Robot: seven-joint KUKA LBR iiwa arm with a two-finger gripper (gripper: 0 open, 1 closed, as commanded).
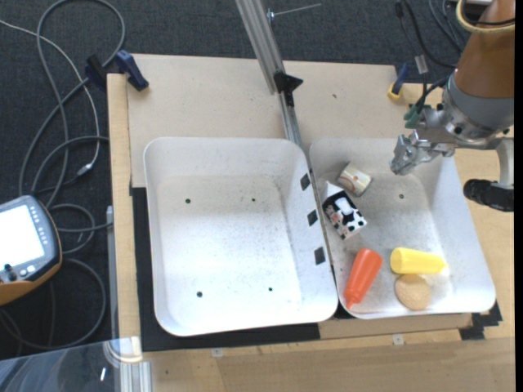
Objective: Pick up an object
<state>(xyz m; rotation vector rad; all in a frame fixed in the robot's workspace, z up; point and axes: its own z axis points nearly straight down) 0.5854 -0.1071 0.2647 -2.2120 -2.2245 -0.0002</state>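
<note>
Gripper (pixel 404 160) hangs over the far right part of the right bin (pixel 458 219), at about one o'clock from that bin's middle. Its metal tip points down and to the left, and nothing shows between its ends. Whether it is released or clenched I cannot tell, since the tip is small and seen from above at a slant. It looks apart from every object, though its height above the bin floor cannot be judged.

Nearest to it is a small beige cup (pixel 355 178), lying on its side at about eight o'clock from the gripper, near but not touching. Just past the cup, at seven o'clock from it, sits a black and white block (pixel 343 212) close to the bin's left wall.

Along the near edge of the right bin lie three more things: an orange carrot (pixel 362 274), tilted with its thin end toward the near rim; a yellow piece (pixel 417 260) at three o'clock from the carrot; and a tan round lump (pixel 413 293) touching the yellow piece at its six o'clock.

At nine o'clock from all this stands the left bin (pixel 163 219).
</note>
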